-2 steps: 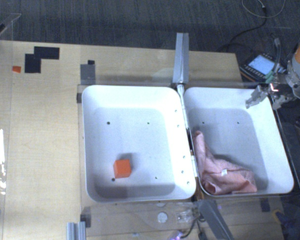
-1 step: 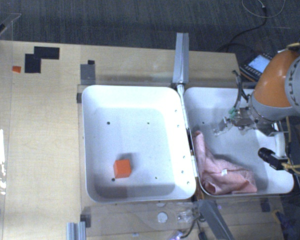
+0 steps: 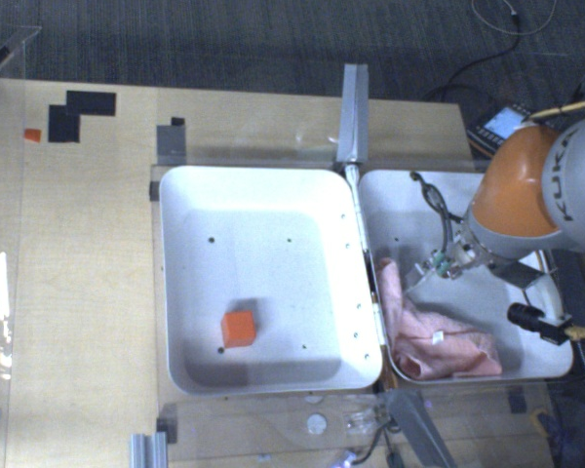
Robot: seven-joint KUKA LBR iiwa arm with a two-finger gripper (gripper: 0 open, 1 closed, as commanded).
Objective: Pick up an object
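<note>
Desk point(image 3: 78, 291): pale wood, carries two white bins side by side. Left bin point(image 3: 190, 213) holds one small orange cube point(image 3: 239, 329), near-left of centre, sitting flat, clear of the walls. Right bin point(image 3: 400, 208) holds a crumpled pink cloth point(image 3: 431, 344) against its near-left corner. Arm point(image 3: 531, 188), grey with orange band, reaches in from the right over the right bin. Gripper point(image 3: 445, 262) sits just above the cloth's far edge, partly hidden by cabling; cannot tell how it is set, or whether anything is held.
</note>
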